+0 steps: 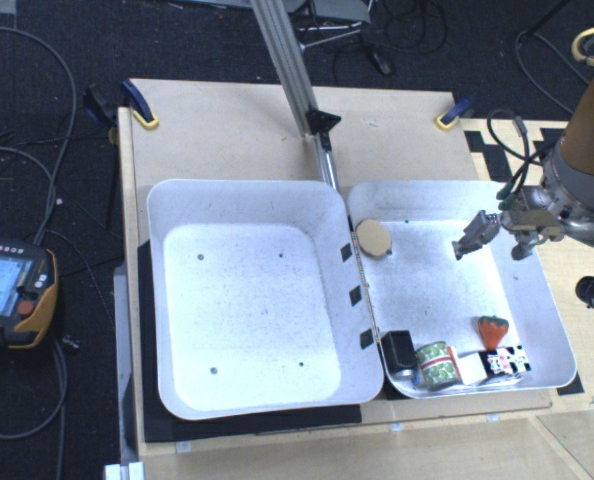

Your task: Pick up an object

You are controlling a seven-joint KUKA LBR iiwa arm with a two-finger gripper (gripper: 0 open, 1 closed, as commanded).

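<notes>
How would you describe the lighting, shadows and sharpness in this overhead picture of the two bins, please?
Camera view: even, diffuse light with no harsh glare on the white bins; only soft shadows, under the gripper and beside the items in the right bin's near corner; the strawberry and green can are slightly soft, their print unreadable; the bench edges bow a little, hinting at mild lens distortion.

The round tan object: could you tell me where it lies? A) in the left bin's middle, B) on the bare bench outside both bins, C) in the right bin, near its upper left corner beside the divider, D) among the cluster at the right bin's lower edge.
C: the round tan object rests in the right bin, near its upper left corner, apart from the items along the lower edge.
</notes>
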